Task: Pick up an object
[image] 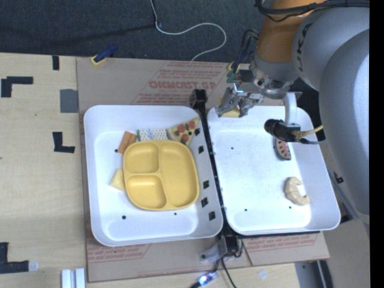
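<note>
The gripper (240, 104) hangs at the far edge of the right bin (252, 161), near the corner where the two bins meet, and something pale yellow shows at its tip; whether that is a held thing or part of the tool cannot be told, nor whether the gripper is apart or together. Just beyond it to the right, along the same far wall, a dark fitting with a yellow cable (282, 129) sits above a watermelon slice toy (283, 149), red with a green rind, lying flat on the bin floor. Farther toward the near right corner lies a croissant toy (296, 191), pale tan and curled, well apart from the slice. Across the divider, to the gripper's left, the left bin (102, 221) holds a yellow divided plate (161, 174) that covers most of its middle, with a pizza slice toy (185, 131), an orange stick-shaped piece (126, 141) and a patterned flat piece (151, 135) wedged along its far rim, and a yellow wedge (117, 179) peeking out at its left side. As a judgement, the arm looks to be at the approach or grasp attempt near the bin's far wall. If nothing is caught, the next move calls for lifting clear of the wall and coming down squarely over the slice or the croissant, both lying open.
</note>
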